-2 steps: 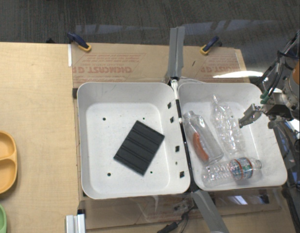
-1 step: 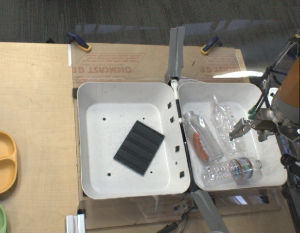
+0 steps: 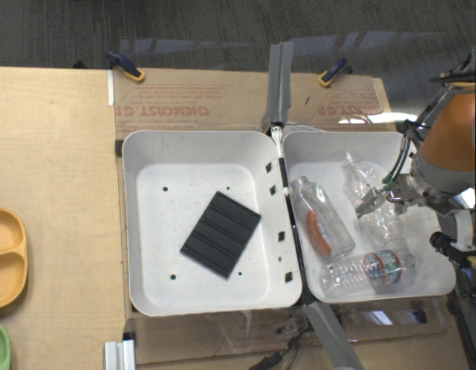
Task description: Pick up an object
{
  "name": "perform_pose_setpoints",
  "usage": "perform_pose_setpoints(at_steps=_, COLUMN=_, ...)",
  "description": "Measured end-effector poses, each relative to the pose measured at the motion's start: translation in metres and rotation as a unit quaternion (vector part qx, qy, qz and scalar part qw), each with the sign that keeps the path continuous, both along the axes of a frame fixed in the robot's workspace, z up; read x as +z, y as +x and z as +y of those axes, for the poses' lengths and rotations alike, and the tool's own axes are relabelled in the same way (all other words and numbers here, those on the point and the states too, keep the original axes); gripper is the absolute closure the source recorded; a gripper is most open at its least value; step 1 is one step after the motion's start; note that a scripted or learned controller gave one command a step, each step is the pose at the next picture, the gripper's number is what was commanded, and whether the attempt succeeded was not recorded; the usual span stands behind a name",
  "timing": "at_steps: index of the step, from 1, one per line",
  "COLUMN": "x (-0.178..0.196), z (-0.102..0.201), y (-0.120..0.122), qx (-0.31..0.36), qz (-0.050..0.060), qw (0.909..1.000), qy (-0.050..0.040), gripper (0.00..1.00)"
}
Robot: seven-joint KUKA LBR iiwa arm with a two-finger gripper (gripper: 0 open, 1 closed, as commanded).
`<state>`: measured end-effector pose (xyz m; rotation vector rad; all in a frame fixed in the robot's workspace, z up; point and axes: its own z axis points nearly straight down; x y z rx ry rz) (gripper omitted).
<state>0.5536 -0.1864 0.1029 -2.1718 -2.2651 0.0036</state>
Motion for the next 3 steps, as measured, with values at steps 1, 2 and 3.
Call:
perform_pose_setpoints(at_steps=1, x=-0.012, z=0.028, y=0.067, qx=0.005, qz=-0.002, qw=1.0000, qy=-0.0005, gripper=0.00)
perform_pose_setpoints(at_steps=2, x=-0.002, z=0.027, y=0.068, qx=0.007, qz=-0.002, qw=1.0000, qy=-0.0012, gripper=1.00)
perform_pose_setpoints(at_steps=3, x=0.089, z=0.102, y=0.106, qx=0.111, qz=-0.003, qw=0.9938, qy=-0.0007, gripper=1.00)
